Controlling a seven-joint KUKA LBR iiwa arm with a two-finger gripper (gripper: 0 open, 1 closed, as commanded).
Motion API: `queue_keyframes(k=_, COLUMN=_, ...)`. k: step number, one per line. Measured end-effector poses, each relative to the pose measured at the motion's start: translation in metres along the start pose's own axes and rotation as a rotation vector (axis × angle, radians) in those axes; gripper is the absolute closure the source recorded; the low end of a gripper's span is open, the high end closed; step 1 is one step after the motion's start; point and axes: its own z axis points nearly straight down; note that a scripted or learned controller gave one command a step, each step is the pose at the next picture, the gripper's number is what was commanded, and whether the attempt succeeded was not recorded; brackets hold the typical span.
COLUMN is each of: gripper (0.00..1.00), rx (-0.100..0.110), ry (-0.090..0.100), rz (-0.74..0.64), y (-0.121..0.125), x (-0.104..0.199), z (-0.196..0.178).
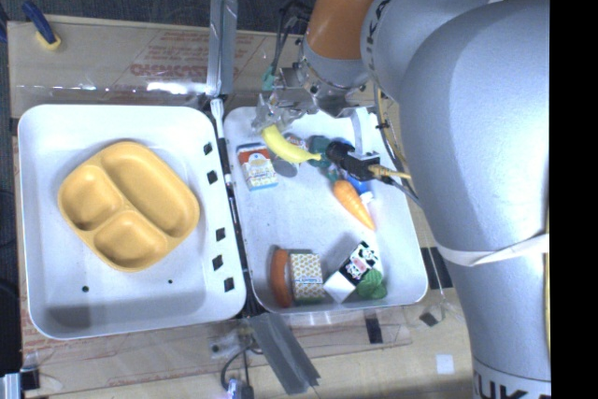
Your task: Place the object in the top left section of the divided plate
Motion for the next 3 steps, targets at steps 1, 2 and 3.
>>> queue_keyframes(k=1, gripper=1.00, rx=0.001, ry=-0.001, rz=-0.205, y=0.005, x=0.058, z=0.001)
queue_keyframes(k=2, gripper=1.00, rx=-0.002, ry=-0.002, rz=-0.510, y=-0.046, x=0.124, z=0.000)
queue_keyframes(k=3, gripper=1.00, rx=-0.001, ry=-0.003, rz=-0.592, y=-0.100, x=0.187, z=0.023)
